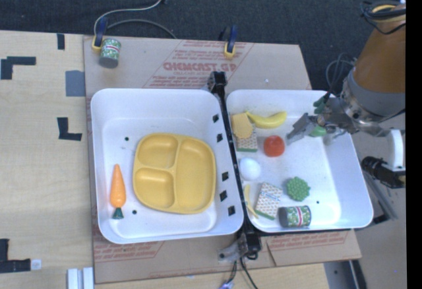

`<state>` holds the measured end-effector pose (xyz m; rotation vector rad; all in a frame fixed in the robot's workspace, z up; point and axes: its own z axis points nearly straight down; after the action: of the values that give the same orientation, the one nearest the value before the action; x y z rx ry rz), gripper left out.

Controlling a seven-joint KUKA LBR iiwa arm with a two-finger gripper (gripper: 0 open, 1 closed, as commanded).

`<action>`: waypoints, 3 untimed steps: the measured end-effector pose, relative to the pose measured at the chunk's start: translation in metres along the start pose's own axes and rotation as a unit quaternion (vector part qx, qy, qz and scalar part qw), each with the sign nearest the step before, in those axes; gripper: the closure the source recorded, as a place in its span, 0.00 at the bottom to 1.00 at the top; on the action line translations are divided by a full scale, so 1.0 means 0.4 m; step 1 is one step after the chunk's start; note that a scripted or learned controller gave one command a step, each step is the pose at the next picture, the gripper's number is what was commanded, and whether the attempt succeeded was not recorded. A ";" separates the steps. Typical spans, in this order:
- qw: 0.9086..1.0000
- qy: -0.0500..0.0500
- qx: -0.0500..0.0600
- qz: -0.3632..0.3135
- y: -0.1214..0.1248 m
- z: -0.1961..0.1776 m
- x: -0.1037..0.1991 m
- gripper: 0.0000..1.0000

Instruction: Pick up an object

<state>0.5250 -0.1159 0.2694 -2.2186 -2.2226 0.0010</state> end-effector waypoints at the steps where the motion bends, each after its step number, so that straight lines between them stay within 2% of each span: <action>1: 1.000 -0.001 -0.003 0.000 0.073 0.456 -0.050 0.00; 2: 1.000 -0.001 -0.002 0.001 0.140 0.458 -0.036 0.00; 3: 1.000 0.000 -0.002 0.000 0.141 0.433 -0.035 1.00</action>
<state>0.5813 -0.1295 0.0962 -2.2215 -2.2247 -0.0030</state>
